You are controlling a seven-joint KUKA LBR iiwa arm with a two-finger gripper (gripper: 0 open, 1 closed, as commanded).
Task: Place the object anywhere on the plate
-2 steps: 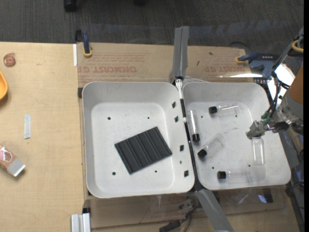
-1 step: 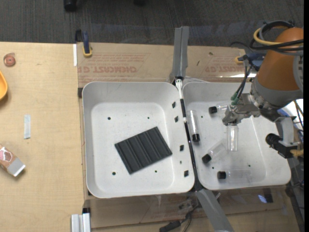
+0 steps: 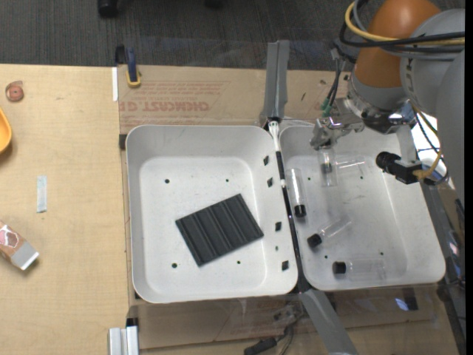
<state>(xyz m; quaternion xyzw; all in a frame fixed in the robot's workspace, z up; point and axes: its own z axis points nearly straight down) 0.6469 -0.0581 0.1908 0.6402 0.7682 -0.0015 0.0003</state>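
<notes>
A dark ribbed rectangular plate (image 3: 219, 228) lies tilted on the floor of the left bin (image 3: 148, 154). The right bin (image 3: 414, 220) holds several clear tubes with black caps. One tube (image 3: 295, 189) lies along the left wall, another (image 3: 330, 231) lies mid-bin, and a third (image 3: 361, 267) lies near the front. A further clear tube (image 3: 347, 167) lies at the back. My gripper (image 3: 325, 154) hangs over the back left part of the right bin, just left of that back tube. Nothing can be made out in its grasp.
The arm's orange band (image 3: 395, 28) and cables loom over the right bin's back right corner. A grey divider bar (image 3: 276, 80) stands behind the bins. On the bench to the left lie a wrapper (image 3: 18, 247), a small grey strip (image 3: 41, 194) and a blue clamp (image 3: 129, 69).
</notes>
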